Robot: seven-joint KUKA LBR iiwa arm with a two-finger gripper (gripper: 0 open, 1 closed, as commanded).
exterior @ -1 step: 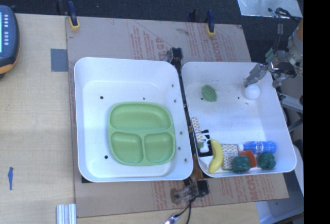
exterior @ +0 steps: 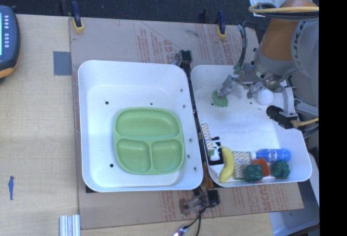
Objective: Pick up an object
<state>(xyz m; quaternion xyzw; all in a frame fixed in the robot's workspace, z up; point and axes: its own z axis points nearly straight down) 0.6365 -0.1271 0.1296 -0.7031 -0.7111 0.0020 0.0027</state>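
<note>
End effector point(exterior: 223, 90) hovers low in the right bin point(exterior: 238, 132), touching a small green object point(exterior: 219, 100) (grip state unclear); banana point(exterior: 227, 164) lies nearer.

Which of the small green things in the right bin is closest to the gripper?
The green lump at the far end of the right bin, right by the gripper. The other two green pieces sit at the near end beside the banana.

The arm point(exterior: 287, 29) is cut off at the right edge, upper right of the frame. A device point(exterior: 8, 39) is cropped by the left edge. Whether the gripper point(exterior: 223, 91) grips the green lump point(exterior: 219, 100) is unclear.
</note>
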